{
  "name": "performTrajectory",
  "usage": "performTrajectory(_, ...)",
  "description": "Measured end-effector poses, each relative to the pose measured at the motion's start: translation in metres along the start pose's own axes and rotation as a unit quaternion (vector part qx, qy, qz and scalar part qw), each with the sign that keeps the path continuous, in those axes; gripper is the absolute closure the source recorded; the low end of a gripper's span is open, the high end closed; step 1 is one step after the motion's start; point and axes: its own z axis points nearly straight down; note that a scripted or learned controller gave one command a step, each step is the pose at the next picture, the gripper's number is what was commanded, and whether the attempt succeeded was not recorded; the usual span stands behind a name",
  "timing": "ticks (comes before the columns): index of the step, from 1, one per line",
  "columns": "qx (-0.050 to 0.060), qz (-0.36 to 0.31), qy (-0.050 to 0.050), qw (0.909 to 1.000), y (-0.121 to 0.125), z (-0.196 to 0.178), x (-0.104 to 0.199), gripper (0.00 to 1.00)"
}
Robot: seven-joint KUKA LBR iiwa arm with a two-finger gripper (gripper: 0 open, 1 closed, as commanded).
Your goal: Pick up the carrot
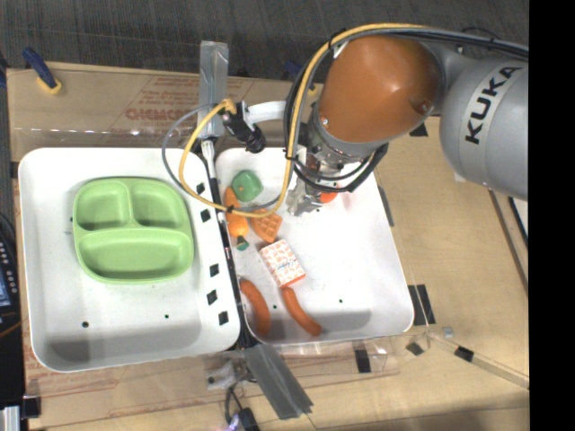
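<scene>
Carrot [240, 227] lies hard against right bin's [377, 281] left wall, long axis along that wall. Gripper [304, 203] beside it toward bin centre; fingers' state indiscernible.

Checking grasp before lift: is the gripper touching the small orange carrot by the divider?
Apart. The camera view shows the gripper over bare white bin floor, right of the small orange carrot, with a clear gap.

We see an evenly, brightly lit overhead view in which the white bins [359, 268] look slightly washed out, soft grey shadows pool along their near inner walls, a dull highlight sits on the arm's orange band [377, 83], and small objects look a little soft.
</scene>
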Motion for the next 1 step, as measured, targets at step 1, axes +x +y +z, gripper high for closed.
performTrajectory(1, -0.001, 0.034, -0.001, 0.9994, 0.0083, -0.0476, -0.0607, 1.0)
